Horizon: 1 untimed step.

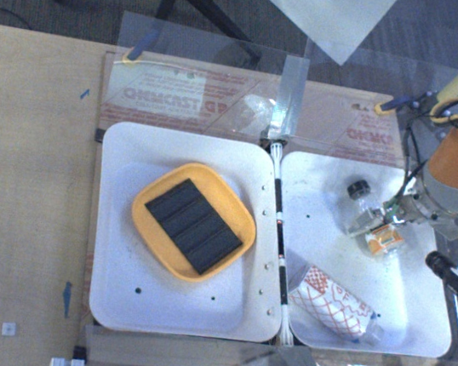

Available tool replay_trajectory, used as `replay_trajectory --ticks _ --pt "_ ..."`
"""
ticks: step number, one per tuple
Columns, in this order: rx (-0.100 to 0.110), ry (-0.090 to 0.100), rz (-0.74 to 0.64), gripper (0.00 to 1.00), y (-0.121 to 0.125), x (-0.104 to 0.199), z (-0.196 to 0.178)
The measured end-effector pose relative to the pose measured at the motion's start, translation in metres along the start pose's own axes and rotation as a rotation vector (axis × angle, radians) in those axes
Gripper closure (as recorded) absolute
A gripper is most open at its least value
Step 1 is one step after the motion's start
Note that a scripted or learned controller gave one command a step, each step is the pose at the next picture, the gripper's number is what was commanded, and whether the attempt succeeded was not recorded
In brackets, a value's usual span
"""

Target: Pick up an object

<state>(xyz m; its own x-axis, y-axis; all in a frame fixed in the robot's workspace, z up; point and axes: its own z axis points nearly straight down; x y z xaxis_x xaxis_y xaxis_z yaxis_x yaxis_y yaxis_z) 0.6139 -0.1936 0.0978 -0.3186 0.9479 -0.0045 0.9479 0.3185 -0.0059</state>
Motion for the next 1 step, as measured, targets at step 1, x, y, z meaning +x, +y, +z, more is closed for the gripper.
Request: replay_trajectory --ticks 1 --pt "-0.008 0.002 0.029 1.00 0.0176 0.0516 -0.0875"
